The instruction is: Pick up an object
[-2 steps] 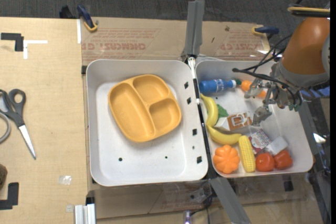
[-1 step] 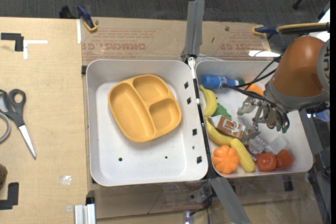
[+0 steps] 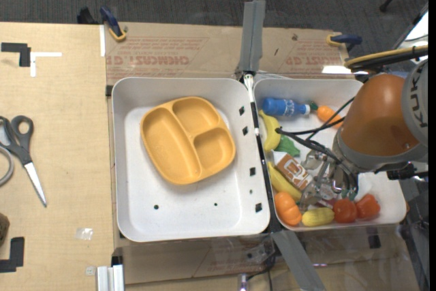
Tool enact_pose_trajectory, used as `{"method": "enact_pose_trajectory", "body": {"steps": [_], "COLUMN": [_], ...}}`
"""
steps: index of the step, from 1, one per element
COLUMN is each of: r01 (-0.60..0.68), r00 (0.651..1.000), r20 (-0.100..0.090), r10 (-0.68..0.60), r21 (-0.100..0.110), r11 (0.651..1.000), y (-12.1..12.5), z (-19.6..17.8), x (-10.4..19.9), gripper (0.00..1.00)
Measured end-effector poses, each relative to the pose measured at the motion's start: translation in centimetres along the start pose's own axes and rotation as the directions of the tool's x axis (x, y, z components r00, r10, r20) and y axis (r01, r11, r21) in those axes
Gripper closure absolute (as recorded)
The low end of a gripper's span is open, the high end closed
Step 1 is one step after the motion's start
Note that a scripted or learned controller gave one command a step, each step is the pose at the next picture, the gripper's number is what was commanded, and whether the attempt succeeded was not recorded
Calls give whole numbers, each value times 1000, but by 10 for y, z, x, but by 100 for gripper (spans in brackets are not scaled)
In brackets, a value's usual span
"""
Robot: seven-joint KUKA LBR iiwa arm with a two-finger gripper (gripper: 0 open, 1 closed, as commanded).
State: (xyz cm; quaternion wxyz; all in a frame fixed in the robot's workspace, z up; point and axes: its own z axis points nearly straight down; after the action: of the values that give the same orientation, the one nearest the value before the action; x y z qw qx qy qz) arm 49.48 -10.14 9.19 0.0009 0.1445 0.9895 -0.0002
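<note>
Bench (image 3: 54, 146) — light wood surface, bearing two shallow white bins side by side; a pair of scissors (image 3: 24, 153) lies at its left, well apart from the bins.

Left bin (image 3: 129, 215) — holds one yellow divided plate (image 3: 187, 140), three compartments, lying flat and slightly turned.

Right bin (image 3: 388, 218) — crowded with toy food and small items. At the top, a blue bottle (image 3: 285, 106) on its side, with a small orange piece (image 3: 327, 112) near its cap end. Along the left wall, a yellow banana (image 3: 270, 131) and a green piece (image 3: 289, 144) just beside it. Mid-bin, a small orange-and-white packet (image 3: 294, 171). Along the near wall, an orange fruit (image 3: 287, 209), a yellow lemon-like piece (image 3: 317, 217) touching it, then a red tomato-like piece (image 3: 344, 210) and a red pepper-like piece (image 3: 368, 206).

Arm (image 3: 381, 123) — orange band uppermost, reaching in over the right bin.

Gripper (image 3: 325, 182) — low in the bin's near half, just above the lemon-like and red pieces and beside the packet. Cables and metalwork clutter it; whether its jaws stand apart or together cannot be told, and nothing is seen held.

Step in hand, as judged: descent onto a candidate, grasp not yet shown. The next move likely calls for closing on a single piece — the neighbours crowd close — then a straight lift clear of the bin wall.
</note>
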Motion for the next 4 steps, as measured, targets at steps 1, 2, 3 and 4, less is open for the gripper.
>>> {"method": "enact_pose_trajectory", "body": {"steps": [1, 2, 3, 4], "r01": [-25, -35, -35, -299], "r00": [1000, 999, 999, 954], "r20": [2, -1, 7, 5], "r10": [25, 35, 35, 299], "r21": [0, -1, 2, -5], "r11": [1000, 999, 999, 954], "y": [-35, 19, 18, 11], "z": [-1, 0, -11, -5], "x": [-61, -32, -35, -37], "gripper": [0, 0, 100, 100]}}
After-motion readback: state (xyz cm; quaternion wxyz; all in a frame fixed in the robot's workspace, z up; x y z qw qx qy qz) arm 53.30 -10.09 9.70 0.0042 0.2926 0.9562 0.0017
